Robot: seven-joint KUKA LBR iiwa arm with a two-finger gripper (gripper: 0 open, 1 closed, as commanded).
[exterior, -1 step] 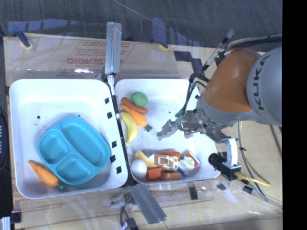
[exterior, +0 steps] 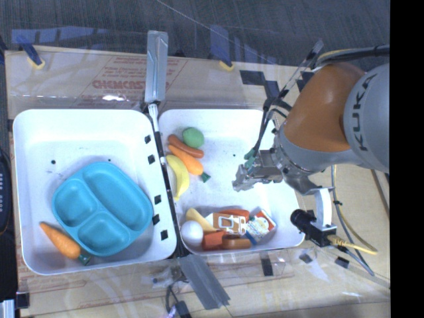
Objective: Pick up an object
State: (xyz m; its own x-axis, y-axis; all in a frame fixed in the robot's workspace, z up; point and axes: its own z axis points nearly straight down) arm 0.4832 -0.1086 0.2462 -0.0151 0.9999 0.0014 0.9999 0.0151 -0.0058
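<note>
From the camera view, you have the end effector [exterior: 248, 176] hanging over the bare middle of the right bin [exterior: 225, 119], with nothing between it and the white floor. You cannot tell from this slant whether it is released or clenched, and nothing shows in its grip, so treat the pick as not yet made: this looks like the approach step.

Your candidates all lie in that right bin. Up by the divider sit a green ball [exterior: 193, 136], a carrot [exterior: 186, 148] and a banana [exterior: 177, 175], the three touching or nearly so. Along the near wall you have a tight cluster: a white egg [exterior: 192, 230], a red-and-white box [exterior: 230, 220] and a small carton [exterior: 258, 226], packed against one another and against the rim.

The next move likely calls for a short shift toward one group, then a straight descent. The banana offers the most open side, facing the bare floor. The near cluster is crowded and sits hard by the wall, so fingers may catch the rim or a neighbour there.

In the left bin [exterior: 33, 131] a blue divided tray [exterior: 103, 207] and a second carrot [exterior: 59, 240] lie well apart from the arm, across the divider.
</note>
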